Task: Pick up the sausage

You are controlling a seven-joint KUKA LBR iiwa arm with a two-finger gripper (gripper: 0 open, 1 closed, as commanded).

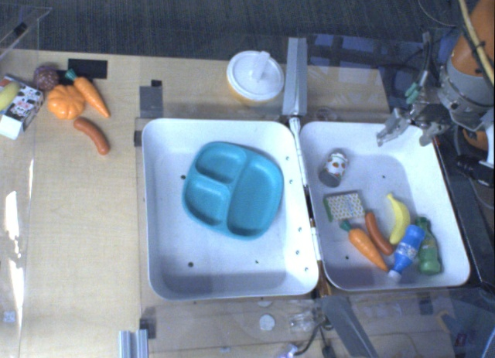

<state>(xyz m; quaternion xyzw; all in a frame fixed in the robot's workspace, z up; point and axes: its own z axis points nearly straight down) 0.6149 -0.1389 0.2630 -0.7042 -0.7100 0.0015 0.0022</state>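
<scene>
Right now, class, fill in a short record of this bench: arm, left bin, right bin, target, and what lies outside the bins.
arm: gripper open, above the right bin's far right corner, holding nothing
left bin: blue divided plate
right bin: sausage, carrot, banana, bottle, small spotted toy, sponge
target: sausage, between carrot and banana
outside the bins: white lidded cup; pumpkin, second carrot, second sausage

Glossy plastic sausage [377, 233]; smooth white bins [155, 194], wooden bench [69, 233]
</scene>
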